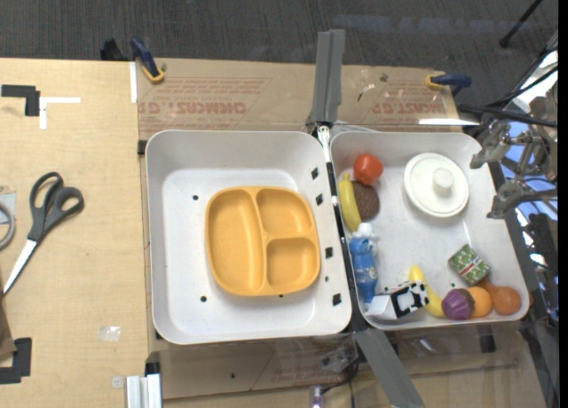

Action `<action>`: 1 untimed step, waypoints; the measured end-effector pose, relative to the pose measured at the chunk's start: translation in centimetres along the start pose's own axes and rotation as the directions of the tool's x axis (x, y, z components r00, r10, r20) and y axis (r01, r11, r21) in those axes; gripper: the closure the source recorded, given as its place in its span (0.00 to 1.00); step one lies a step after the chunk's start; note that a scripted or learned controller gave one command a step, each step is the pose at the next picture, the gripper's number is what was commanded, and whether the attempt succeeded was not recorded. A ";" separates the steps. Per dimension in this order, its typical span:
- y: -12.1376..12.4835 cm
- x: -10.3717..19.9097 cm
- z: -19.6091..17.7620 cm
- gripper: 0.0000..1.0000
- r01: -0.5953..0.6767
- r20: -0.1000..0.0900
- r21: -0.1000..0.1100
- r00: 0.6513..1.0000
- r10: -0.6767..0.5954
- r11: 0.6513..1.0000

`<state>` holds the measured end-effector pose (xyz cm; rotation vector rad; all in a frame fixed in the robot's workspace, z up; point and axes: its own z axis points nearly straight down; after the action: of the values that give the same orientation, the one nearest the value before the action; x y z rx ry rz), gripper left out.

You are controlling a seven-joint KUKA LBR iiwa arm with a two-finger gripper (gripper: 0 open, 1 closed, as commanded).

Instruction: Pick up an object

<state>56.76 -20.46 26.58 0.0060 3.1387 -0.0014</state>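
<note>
Our pincer (497, 176) hangs at the right bin's (497, 309) far edge; jaw state unclear. The white lid (436, 184) lies just left.

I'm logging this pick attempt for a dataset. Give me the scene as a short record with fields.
left bin: holds an orange divided plate
right bin: white lid, red ball, banana, blue bottle, green cube, purple ball, orange fruit
gripper: at the right bin's right edge, nothing visibly held
bench, left: scissors
</note>
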 end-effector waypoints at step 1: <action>1.3 4.2 10.1 0.00 0.019 0.000 0.000 1.000 -0.019 1.000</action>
<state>52.57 -19.18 16.41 -0.0246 3.1387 -0.0013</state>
